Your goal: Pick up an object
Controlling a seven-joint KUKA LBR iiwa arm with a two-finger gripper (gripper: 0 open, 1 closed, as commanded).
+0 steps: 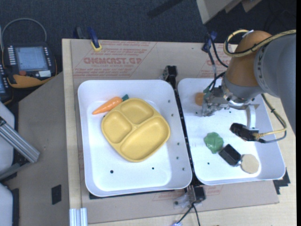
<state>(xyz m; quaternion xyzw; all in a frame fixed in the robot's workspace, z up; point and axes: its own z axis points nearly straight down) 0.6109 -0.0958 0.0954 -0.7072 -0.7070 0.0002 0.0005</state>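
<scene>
Diagonally, carrot (107, 105) lies, tip pointing lower-left.

- left bin (141, 173), right bin (207, 166): white
- divided plate (135, 128): yellow
- carrot (107, 105): orange, green top
- lump (214, 141): green
- block (230, 154): black
- disc (249, 164): tan
- arm (277, 65): grey, orange band

A left bin (141, 173) and a right bin (211, 169), both white, sit side by side on a brown board (122, 55) printed in red (a black clip (170, 73) stands at the far end of their seam); a handheld screen unit (29, 62) lies off the board's left.
</scene>
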